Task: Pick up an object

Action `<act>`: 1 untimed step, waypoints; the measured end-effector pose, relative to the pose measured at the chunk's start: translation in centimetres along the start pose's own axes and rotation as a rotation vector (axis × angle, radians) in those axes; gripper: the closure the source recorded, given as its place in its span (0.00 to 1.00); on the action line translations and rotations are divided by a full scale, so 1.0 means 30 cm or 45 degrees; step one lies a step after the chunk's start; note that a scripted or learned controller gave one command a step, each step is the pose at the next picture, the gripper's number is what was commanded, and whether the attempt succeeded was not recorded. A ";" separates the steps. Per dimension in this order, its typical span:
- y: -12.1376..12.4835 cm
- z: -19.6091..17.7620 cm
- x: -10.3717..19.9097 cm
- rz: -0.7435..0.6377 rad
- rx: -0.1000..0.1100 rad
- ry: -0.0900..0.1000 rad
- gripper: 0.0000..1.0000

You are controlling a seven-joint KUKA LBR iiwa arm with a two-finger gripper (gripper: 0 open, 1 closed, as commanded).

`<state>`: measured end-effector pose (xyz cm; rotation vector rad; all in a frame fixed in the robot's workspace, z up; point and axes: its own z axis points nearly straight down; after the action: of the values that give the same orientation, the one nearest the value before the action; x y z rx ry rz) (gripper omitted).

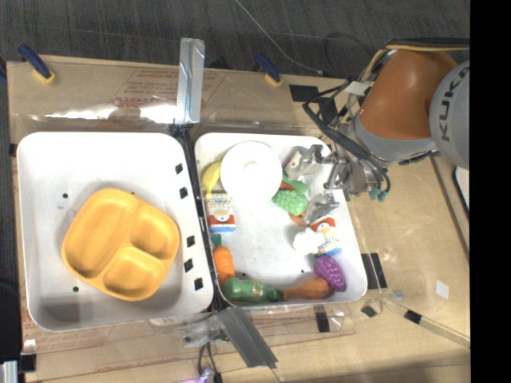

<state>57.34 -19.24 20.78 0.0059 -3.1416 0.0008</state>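
My gripper [310,183] hangs over the upper right part of the right bin [263,250], open, with one metal finger [299,159] toward the back and the other [322,207] toward the front. Nothing sits between the fingers. A green leafy toy [290,199] lies just left of the gripper, beside a white round plate [251,168]. In front of the gripper lie a white and red toy [314,234] and purple grapes [330,270].
The right bin also holds a yellow banana [209,176], a small carton [221,214], an orange carrot [223,261], a green bottle-shaped toy [251,291] and a brown piece [308,290]. A yellow divided tray [120,242] lies in the left bin [40,174].
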 end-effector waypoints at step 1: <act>-0.051 0.366 0.012 0.140 -0.002 0.004 0.00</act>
<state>56.97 -20.79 9.81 -0.1668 -3.1338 -0.0016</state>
